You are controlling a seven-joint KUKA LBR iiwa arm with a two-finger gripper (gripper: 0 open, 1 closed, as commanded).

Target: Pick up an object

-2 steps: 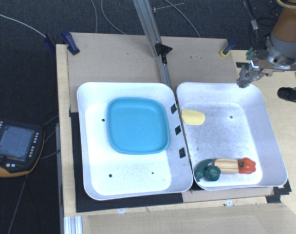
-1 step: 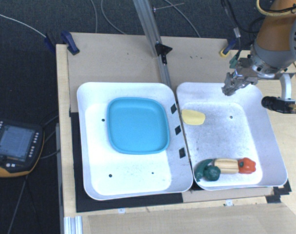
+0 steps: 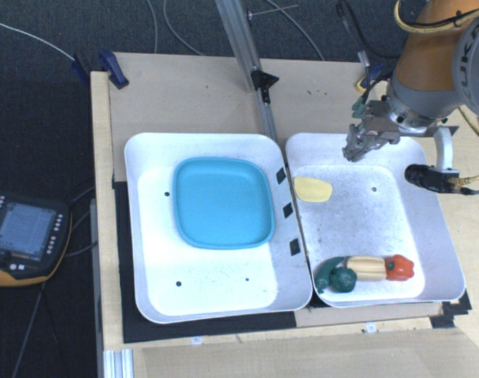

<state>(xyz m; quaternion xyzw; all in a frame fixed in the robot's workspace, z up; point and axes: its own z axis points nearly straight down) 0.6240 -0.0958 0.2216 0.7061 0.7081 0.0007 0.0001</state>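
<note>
- The gripper (image 3: pixel 358 150) hangs over the far edge of the right bin (image 3: pixel 428 219), near its far-left corner. Whether it's open or shut, honestly can't tell from this angle, and nothing is visibly caught in it.
- Possible pick targets all sit in the right bin. A flat yellow piece (image 3: pixel 312 189) lies by the left wall, toward the far side, the closest thing to the gripper but still apart from it.
- Along the near edge there's a little row: a dark green lump (image 3: pixel 336 278) in the near-left corner, a tan stick-like piece (image 3: pixel 367 268) touching it, then a red piece (image 3: pixel 399 268) at the other end. My guess is they slid down against that wall, which would make a clean grab awkward.
- The left bin (image 3: pixel 145 235) carries a blue square plate (image 3: pixel 223 202), roughly central, toward the far side. Probably too wide and flat for this claw, so I'd bet on the yellow piece.
- Writing: some dark letters on the arm's grey housing (image 3: pixel 469 53), cut off at the edge, not readable. The handheld pendant (image 3: pixel 23 235) left of the bench has a lit screen, too small to read.
</note>
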